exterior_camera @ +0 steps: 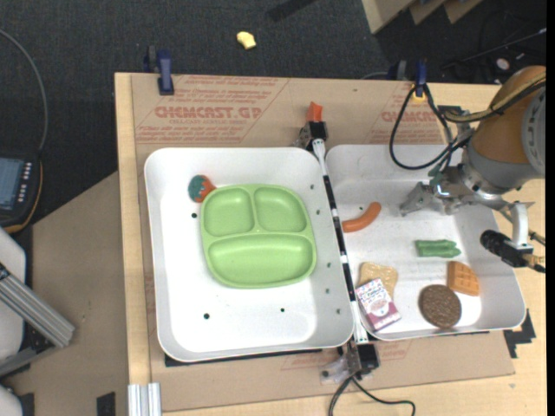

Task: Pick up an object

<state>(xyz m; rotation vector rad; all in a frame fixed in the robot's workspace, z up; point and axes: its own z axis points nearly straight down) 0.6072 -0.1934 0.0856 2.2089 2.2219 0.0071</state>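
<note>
Right bin (512, 306) holds 1 orange sausage (361, 217), curved.

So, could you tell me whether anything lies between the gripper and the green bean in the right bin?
Nothing visible does. The gripper hovers over bare bin floor, and the green bean lies just below it in the camera view, apart from the waffle.

At the right edge of the frame we see the arm (512, 141), a rounded grey body with a broad orange band above it. Black cables loop along its upper left side. Below sits a metallic gripper (427, 198) and a black fitting at lower right.
</note>
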